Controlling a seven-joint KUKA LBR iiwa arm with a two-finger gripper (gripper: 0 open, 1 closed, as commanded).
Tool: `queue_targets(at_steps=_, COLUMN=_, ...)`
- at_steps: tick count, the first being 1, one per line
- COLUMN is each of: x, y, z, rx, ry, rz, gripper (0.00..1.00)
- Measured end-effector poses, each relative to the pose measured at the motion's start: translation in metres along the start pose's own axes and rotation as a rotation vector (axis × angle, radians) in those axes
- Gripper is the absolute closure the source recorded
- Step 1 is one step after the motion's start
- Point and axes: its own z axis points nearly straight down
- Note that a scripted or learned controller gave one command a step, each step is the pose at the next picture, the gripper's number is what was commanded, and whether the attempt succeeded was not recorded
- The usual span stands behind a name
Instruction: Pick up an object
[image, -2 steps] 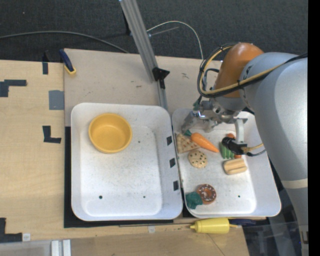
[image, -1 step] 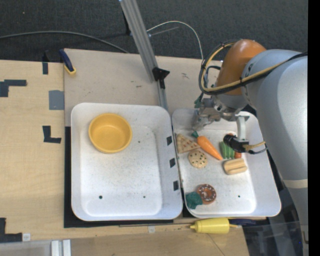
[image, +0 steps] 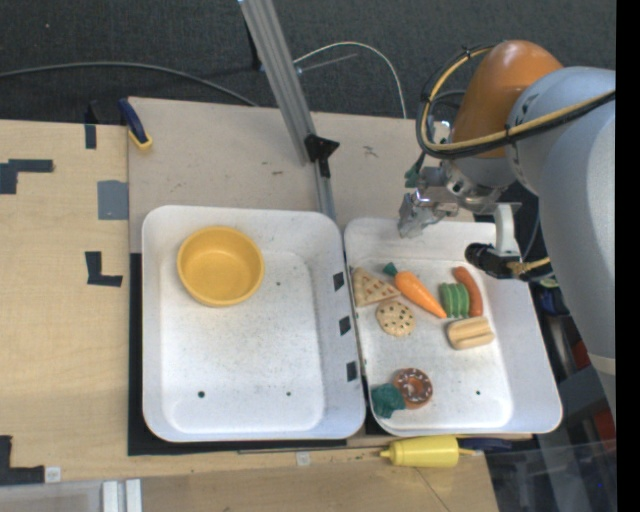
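Gripper (image: 414, 222) hanging over far edge of right bin (image: 530, 400), nothing seen between fingers; open or closed, cannot tell. Below it, one glossy carrot (image: 419, 293), one triangular sandwich wedge (image: 372, 288), one speckled round cookie (image: 396, 319), one ringed donut (image: 412, 386). Left bin (image: 240, 400): one smooth yellow bowl (image: 220, 265). Yellow bottle (image: 426, 452) lying just beyond near rim.

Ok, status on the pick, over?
Gripper above right bin's far edge, holding nothing. Carrot, cookie, donut all lying in bin. Nothing blocking.
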Motion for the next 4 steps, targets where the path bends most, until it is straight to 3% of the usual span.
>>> queue_targets(at_steps=2, x=-0.008, y=0.003, z=-0.101, rx=0.0, ry=0.0, rz=-0.001, gripper=1.0)
queue_targets(at_steps=4, x=0.1, y=-0.011, z=-0.075, rx=0.007, ry=0.002, rz=-0.006, gripper=1.0)
